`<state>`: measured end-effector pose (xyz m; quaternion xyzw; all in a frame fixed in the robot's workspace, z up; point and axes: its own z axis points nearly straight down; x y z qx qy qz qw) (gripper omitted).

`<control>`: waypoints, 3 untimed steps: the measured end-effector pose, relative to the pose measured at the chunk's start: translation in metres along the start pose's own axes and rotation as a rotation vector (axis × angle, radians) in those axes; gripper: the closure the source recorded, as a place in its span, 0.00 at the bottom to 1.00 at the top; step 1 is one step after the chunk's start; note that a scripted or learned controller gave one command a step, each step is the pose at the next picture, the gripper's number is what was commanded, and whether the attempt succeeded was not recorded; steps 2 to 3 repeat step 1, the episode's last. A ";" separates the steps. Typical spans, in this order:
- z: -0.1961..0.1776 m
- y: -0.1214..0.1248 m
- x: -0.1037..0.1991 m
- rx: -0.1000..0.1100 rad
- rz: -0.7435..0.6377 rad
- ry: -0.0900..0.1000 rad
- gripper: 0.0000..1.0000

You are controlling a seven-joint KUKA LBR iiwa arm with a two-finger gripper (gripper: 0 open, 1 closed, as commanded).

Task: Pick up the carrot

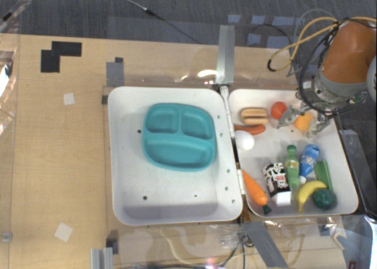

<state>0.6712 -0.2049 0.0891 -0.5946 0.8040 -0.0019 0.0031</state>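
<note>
- Carrot (254,188) lying at right bin's (344,162) front-left edge, tilted, nr cow-print carton (274,178).
- Claw (303,119) hovering at bin's far side w/ yellow-orange piece (303,122) sitting betw its fingers, well apart from carrot.
- Teal tray (178,135) sitting in left bin (126,162).

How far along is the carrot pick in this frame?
Nothing looks done yet. The carrot lies at the near-left edge of the right bin, untouched. The gripper sits at the bin's far side, over a small orange-yellow item. Reaching, grasping and lifting the carrot remain.
</note>
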 end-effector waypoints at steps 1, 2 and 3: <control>0.005 0.006 0.000 -0.031 0.388 0.009 0.00; 0.005 0.006 0.000 -0.031 0.388 0.009 0.00; 0.005 0.006 0.000 -0.031 0.388 0.009 0.00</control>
